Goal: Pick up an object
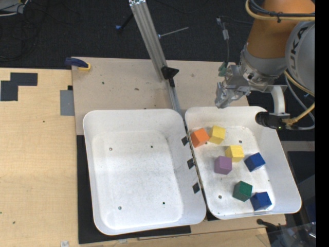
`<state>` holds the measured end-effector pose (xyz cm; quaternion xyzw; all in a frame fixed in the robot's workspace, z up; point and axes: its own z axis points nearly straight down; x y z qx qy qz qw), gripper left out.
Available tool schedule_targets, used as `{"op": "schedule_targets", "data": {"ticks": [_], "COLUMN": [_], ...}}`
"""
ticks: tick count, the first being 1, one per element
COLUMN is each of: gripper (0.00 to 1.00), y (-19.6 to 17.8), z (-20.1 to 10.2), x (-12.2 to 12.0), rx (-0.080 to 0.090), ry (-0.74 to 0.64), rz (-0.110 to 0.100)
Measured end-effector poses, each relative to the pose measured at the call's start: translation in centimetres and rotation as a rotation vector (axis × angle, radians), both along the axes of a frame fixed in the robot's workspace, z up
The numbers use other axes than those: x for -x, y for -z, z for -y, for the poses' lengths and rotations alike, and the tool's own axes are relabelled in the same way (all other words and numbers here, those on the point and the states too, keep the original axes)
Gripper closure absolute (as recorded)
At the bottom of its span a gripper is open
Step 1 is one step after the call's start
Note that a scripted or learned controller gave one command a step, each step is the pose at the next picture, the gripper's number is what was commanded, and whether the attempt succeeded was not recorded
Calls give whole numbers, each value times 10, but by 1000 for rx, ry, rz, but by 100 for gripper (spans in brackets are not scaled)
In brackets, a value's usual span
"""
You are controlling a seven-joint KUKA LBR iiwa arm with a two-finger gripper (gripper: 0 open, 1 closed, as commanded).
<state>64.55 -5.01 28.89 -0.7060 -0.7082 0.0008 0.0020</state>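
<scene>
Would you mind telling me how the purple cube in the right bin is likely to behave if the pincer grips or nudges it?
The purple cube looks like a stiff, flat-faced block, so it should slide rather than roll. It seems small and probably light. The yellow cube sits very close, so a nudge may well shift both.

Grey arm (303,45), orange band (280,9), yellow cables.
</scene>
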Motion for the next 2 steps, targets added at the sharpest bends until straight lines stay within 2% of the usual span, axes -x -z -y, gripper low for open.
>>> {"op": "schedule_targets", "data": {"ticks": [2], "gripper": [100], "y": [43], "z": [-106], "x": [26], "rx": [0], "ry": [-1], "rz": [-3]}}
